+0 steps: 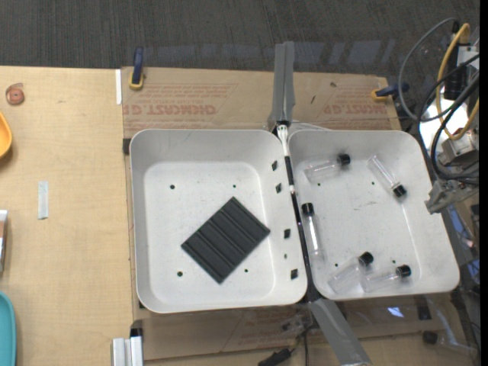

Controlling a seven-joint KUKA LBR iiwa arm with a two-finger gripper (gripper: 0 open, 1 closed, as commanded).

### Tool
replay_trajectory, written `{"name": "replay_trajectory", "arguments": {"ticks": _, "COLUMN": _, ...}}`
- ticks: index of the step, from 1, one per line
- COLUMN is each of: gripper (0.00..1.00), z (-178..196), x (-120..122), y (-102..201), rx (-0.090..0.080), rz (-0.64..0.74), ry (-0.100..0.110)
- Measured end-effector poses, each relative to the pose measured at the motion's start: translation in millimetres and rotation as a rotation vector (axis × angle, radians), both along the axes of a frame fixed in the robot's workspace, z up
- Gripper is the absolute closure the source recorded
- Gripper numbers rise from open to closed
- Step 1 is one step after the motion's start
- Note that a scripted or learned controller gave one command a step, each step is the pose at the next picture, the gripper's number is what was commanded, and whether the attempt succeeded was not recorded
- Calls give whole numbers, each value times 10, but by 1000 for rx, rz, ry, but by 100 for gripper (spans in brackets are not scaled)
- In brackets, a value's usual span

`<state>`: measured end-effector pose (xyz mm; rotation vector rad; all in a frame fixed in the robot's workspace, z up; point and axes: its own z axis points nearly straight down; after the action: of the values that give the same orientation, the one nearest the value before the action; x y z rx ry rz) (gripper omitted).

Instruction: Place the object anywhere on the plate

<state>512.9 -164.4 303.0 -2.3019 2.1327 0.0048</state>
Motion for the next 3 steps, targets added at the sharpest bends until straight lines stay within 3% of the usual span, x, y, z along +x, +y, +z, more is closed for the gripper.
{"name": "replay_trajectory", "arguments": {"ticks": 1, "gripper": 100, "z": -88, "x": 907, "y": 275, "rx": 0, "rz": 92, "ry": -2}}
{"name": "replay_trajectory", "arguments": {"ticks": 2, "gripper": 100, "z": 176, "x": 702, "y": -72, "rx": 0, "rz": 450, "ry": -3}}
{"name": "replay_trajectory", "arguments": {"ticks": 3, "gripper": 100, "z": -1117, "x": 1433, "y": 805, "rx": 1, "rz": 868, "ry": -3}}
